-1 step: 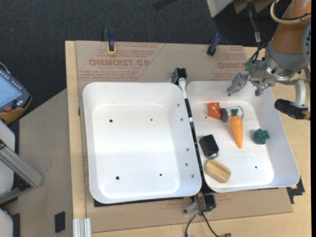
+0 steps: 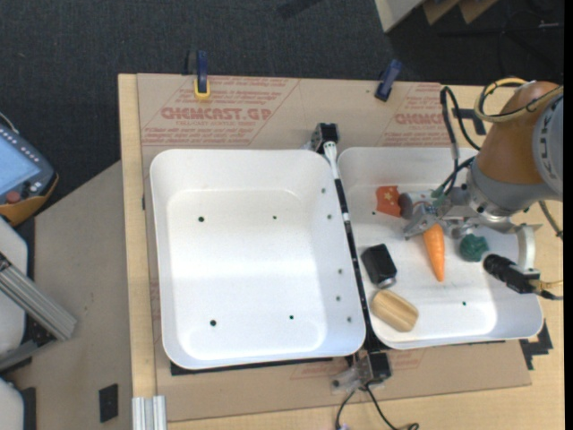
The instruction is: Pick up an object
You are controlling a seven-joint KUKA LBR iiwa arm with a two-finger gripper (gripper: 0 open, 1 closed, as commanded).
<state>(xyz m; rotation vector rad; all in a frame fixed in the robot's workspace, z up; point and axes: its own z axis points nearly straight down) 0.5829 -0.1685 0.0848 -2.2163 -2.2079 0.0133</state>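
The right bin (image 2: pixel 466 325) holds several objects. A small red-orange block (image 2: pixel 387 201) lies near its back left. An orange carrot (image 2: pixel 435 251) lies in the middle, pointing toward the front. A dark green lump (image 2: pixel 473 245) sits to the right of the carrot. A black block (image 2: pixel 379 263) and a tan wooden piece (image 2: pixel 395 310) lie near the bin's left front. My gripper (image 2: pixel 419 217) hangs low over the bin, just right of the red-orange block and above the carrot's top end. Nothing shows held in it.
The left bin (image 2: pixel 170 240) stands beside the right one, with a black divider rail (image 2: pixel 345 231) between them. A black cable fitting (image 2: pixel 508 273) juts over the right bin's right side. Blue clamps (image 2: pixel 201 72) hold the cardboard base at the back.
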